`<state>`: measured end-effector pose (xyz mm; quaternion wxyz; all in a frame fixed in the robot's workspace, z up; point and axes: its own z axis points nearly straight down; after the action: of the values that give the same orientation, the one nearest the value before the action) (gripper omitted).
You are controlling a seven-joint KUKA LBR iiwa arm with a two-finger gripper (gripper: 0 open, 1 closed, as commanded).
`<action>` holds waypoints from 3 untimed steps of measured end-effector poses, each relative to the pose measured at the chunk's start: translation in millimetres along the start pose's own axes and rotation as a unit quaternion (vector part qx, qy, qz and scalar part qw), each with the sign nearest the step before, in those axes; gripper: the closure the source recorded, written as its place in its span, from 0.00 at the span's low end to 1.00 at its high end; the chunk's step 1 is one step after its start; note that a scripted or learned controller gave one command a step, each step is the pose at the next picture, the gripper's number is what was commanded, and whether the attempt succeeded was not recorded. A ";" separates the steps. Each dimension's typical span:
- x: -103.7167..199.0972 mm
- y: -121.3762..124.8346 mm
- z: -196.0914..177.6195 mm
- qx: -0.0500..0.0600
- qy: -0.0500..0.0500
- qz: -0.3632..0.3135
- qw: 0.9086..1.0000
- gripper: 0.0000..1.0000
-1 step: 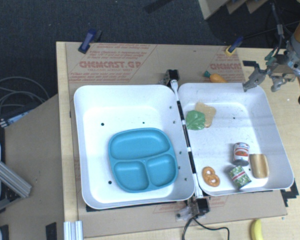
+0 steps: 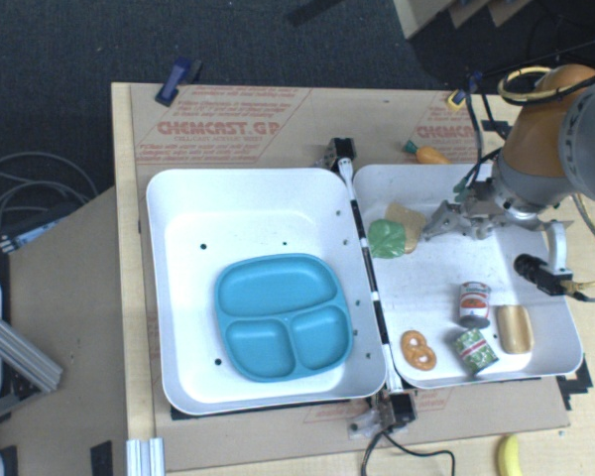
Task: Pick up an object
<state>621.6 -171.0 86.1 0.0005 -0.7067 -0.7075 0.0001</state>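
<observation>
The right bin (image 2: 431,286) holds several small items. A green leafy lump (image 2: 385,237) lies at its left wall, touching a tan flat piece (image 2: 407,222). Toward the front are a small can (image 2: 473,303), a tan bun (image 2: 514,328), a pretzel (image 2: 416,349) and a green packet (image 2: 474,351). My gripper (image 2: 463,221) hangs over the bin's back half, right of the green lump and the tan piece. Nothing shows in its grasp. The orange-banded arm (image 2: 540,127) comes in from the upper right.
The left bin (image 2: 178,216) holds a blue divided plate (image 2: 283,315). On the bench behind the right bin lies a small orange item (image 2: 431,154). A blue clip (image 2: 178,80) sits at the bench's back left corner, and a yellow item (image 2: 509,456) at the front right.
</observation>
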 end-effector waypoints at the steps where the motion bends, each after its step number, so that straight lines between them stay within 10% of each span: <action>1: 14.3 -73.2 1.9 0.000 0.000 0.001 1.000 0.00; 2: 10.0 -140.4 2.1 0.001 0.000 0.001 1.000 0.00; 3: 9.8 -138.6 -9.0 -0.002 -0.001 0.001 1.000 1.00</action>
<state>483.0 -161.4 95.2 -0.0017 -0.7078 -0.7064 -0.0010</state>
